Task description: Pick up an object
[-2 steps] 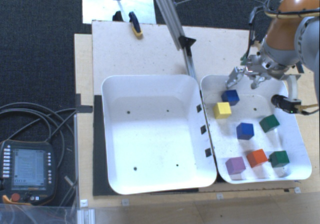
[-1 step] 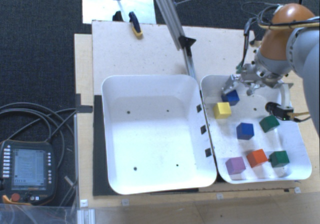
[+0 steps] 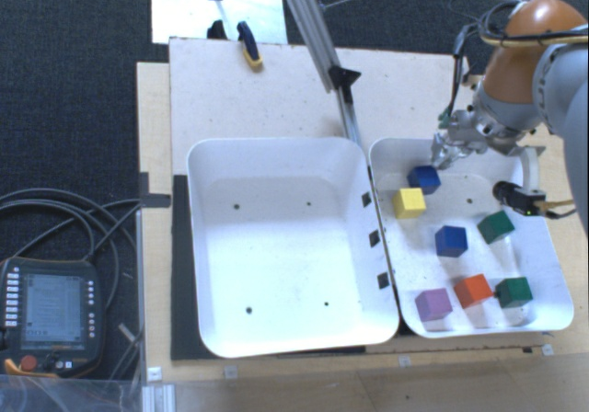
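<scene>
Blue cube point(image 3: 424, 178) at the far end of the right bin point(image 3: 550, 265), just below and left of the claw point(image 3: 447, 154), fingers' state impossible to tell. Approach step by the look of it; next, a short drop squarely over the cube. Beyond, yellow cube point(image 3: 409, 202), left bin point(image 3: 204, 217), bench point(image 3: 405, 88).

Grey arm point(image 3: 563, 79), orange band, black cables
</scene>
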Action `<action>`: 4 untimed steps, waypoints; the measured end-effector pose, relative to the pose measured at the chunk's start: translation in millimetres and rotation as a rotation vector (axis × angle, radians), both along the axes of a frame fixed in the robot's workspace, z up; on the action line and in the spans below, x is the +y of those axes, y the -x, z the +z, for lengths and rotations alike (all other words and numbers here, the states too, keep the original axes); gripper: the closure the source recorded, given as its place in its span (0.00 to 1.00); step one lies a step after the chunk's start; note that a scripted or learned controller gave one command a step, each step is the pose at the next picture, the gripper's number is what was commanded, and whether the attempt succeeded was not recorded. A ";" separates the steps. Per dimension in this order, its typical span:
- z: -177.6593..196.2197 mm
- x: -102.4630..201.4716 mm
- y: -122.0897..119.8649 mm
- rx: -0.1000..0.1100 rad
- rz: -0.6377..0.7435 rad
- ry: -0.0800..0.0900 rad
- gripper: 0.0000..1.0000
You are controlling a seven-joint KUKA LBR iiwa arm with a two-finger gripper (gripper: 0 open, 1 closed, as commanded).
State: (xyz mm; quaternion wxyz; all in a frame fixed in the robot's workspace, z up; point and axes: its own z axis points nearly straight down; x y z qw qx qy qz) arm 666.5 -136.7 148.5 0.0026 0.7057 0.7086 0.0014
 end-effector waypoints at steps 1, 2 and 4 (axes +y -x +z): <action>66.1 -1.4 -2.8 -0.004 0.000 0.001 1.00; 91.9 -1.8 -4.2 0.000 0.000 0.000 1.00; 91.0 83.4 44.8 0.007 0.005 -0.004 1.00</action>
